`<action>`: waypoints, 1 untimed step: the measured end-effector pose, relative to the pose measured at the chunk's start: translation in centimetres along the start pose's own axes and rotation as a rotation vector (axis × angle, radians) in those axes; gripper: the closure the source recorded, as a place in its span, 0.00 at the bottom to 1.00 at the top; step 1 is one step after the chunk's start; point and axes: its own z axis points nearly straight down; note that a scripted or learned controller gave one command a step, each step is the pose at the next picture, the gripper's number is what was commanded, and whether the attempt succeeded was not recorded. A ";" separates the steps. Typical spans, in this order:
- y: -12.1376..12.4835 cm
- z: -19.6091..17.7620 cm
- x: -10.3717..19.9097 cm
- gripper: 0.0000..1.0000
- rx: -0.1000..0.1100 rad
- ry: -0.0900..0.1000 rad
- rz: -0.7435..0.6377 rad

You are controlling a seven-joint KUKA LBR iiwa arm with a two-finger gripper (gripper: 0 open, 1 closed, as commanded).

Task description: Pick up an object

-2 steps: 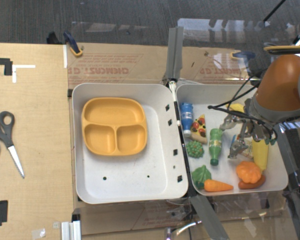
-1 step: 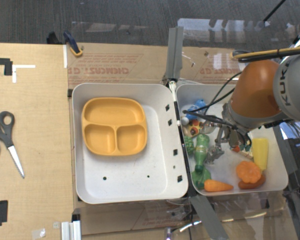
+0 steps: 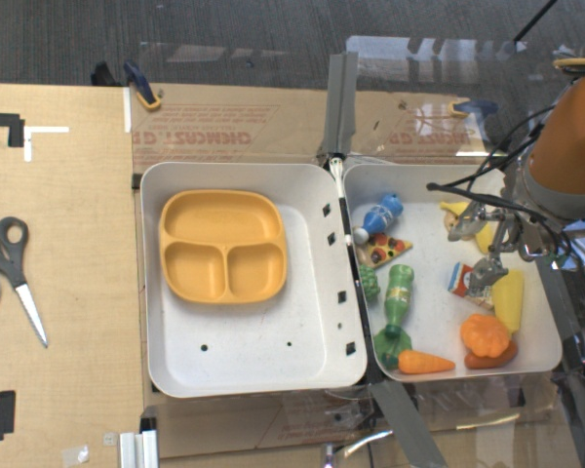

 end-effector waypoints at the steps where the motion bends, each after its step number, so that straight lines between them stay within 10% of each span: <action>1: -3.8 7.4 2.4 0.00 0.001 -0.005 -0.053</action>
